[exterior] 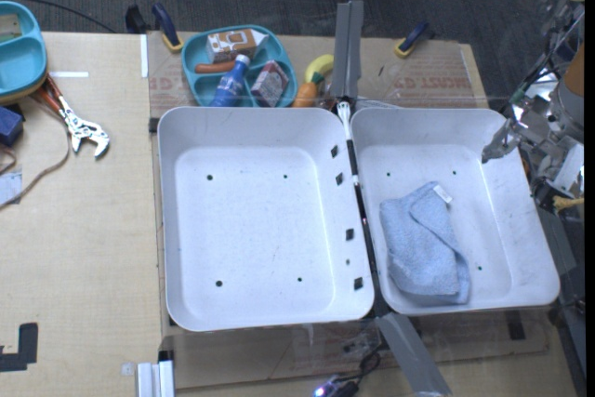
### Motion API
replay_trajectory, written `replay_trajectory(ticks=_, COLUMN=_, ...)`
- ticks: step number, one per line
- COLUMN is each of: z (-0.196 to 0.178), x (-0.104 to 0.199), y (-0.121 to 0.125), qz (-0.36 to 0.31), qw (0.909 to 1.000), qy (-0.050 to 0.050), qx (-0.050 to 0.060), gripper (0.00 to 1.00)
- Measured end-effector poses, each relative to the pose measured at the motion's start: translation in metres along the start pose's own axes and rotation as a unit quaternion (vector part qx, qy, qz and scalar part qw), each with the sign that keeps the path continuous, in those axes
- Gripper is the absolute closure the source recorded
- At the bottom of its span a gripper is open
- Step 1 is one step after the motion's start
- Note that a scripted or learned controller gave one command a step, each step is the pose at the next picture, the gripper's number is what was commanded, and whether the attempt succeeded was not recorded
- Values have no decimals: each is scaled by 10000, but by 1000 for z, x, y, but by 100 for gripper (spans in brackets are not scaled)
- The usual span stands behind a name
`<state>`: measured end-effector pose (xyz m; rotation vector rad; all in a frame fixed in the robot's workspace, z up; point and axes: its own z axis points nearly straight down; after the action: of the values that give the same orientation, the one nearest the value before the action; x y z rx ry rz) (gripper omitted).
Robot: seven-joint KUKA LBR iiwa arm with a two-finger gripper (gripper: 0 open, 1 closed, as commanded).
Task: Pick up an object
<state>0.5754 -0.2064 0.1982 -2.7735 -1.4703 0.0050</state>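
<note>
A pale wooden bench (84, 274) on a dark carpeted floor carries two shallow white bins side by side. Nearest in the scene, the right bin (521, 284) holds one crumpled blue-grey cloth (423, 242), lying in its lower middle with one fold doubled over on top and a small white tag at its upper edge; it is the only thing in either bin, so it is the object to pick up. The left bin (251, 218) is beside it, joined along a centre strip. The gripper (507, 139) sits at the right bin's upper right rim, well apart from the cloth, and I cannot tell how it is set. To do this step well, I judge the arm should travel left and toward the near edge, come down over the raised fold where the fabric bunches, and pinch there, not on the flat part, which may slip away. Farther back there is one blue tray (193, 70) of toy food, one spanner (85, 133), and three clamps along the bench's far edge.
</note>
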Motion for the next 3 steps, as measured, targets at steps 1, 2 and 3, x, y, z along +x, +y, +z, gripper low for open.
replay_trajectory(ticks=1, z=65, x=34, y=13, qz=905, qw=9959, qy=-1, qx=5, gripper=0)
replay_trajectory(ticks=2, z=-33, x=108, y=5, qz=737, qw=9973, qy=0, qx=-12, gripper=0)
replay_trajectory(ticks=3, z=38, x=55, y=-26, qz=1361, qw=9907, qy=-8, qx=4, gripper=0)
